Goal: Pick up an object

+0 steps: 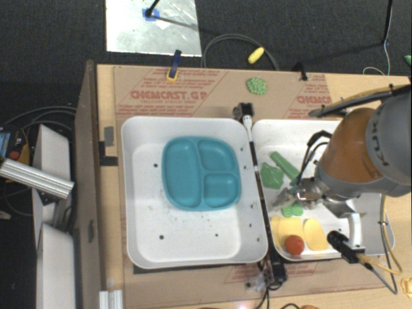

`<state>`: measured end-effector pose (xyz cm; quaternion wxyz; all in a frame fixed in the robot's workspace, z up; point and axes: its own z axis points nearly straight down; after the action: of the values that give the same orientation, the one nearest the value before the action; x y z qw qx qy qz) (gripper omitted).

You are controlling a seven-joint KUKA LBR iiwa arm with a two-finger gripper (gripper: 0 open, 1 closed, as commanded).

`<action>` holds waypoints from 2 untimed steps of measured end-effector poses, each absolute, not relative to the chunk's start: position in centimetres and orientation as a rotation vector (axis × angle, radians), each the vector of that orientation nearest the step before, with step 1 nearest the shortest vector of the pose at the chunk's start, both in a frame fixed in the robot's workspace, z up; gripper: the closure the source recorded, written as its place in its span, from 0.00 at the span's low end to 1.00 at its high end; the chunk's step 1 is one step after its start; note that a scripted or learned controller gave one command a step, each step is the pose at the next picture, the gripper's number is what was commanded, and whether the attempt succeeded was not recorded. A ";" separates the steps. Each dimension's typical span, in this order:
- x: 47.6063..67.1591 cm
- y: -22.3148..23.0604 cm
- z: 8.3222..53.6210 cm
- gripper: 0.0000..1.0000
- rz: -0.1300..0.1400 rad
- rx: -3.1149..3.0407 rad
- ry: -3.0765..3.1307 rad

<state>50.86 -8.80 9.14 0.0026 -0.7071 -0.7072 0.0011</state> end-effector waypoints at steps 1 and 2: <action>61.3 -16.1 14.5 0.00 -0.009 -2.229 -2.237; 56.0 -9.5 11.6 0.00 0.002 -2.209 -2.225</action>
<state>56.01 -9.54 11.56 0.0031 -0.7046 -0.7096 0.0006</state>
